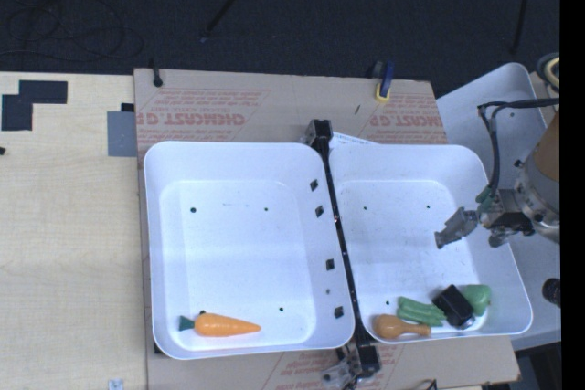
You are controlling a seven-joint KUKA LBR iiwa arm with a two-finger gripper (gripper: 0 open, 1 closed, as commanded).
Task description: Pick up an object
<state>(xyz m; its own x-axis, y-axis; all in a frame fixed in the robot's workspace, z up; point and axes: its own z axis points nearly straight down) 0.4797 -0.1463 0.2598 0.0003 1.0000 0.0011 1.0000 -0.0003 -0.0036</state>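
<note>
On the cardboard-lined surface [274, 105], spread empty jaws [475, 228] hover at the right bin's [402, 169] three o'clock; crowded toys [439, 310] at five o'clock risk a fumbled, glancing grab.

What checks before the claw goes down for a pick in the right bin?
1. Claw over the right bin: ok.
2. Nothing between its fingers: ok.
3. Claw above a target: not ok; the pile sits nearer the front wall.
4. Target free of neighbours: not ok; black block lies on the green pieces, orange piece beside.
5. Carrot in left bin: lies alone, ok.
</note>
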